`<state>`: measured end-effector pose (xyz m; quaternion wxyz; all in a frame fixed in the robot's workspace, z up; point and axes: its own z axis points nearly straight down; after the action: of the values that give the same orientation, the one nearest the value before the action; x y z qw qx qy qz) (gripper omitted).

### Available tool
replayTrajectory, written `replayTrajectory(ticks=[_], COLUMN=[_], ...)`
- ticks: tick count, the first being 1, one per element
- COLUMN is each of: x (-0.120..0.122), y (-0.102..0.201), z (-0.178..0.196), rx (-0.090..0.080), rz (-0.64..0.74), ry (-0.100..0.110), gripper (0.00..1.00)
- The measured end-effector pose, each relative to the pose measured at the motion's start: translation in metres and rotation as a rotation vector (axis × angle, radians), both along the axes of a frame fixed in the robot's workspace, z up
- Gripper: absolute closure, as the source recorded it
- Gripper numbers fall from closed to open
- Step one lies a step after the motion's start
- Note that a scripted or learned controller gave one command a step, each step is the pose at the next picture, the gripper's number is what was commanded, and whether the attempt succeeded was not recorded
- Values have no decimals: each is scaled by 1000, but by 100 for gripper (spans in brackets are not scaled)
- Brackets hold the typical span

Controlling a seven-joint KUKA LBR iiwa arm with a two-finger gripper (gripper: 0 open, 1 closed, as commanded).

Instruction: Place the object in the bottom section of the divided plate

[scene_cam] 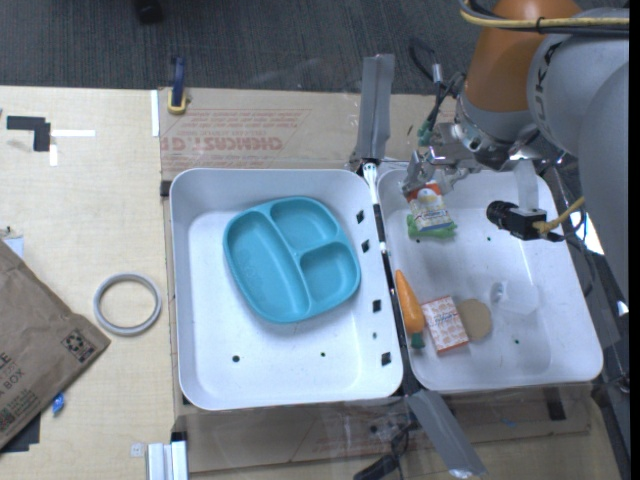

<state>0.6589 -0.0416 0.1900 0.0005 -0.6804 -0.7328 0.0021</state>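
Nearest you, below the pincer point(432, 180) in the right bin point(560, 363), lie a carrot point(408, 303), a small red-and-white box point(445, 325) and a tan disc point(475, 318). Left of the pincer and lower, the blue divided plate point(291, 258) sits in the left bin point(200, 368), its sections bare. At the pincer's tips hangs a green-and-white packet point(431, 213); you cannot tell whether the fingers grip it. Lift straight, clear the wall between the bins, then lower gently. Farther left, a tape ring point(127, 302) rests on the pale tabletop point(80, 208); dark carpet lies beyond.
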Motion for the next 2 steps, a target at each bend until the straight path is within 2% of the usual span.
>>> replayTrajectory(ticks=[1,2], x=[-14,-43], y=[69,117], z=[10,1], rx=[2,3], rz=[232,649], ry=[0,1], gripper=[100,100])
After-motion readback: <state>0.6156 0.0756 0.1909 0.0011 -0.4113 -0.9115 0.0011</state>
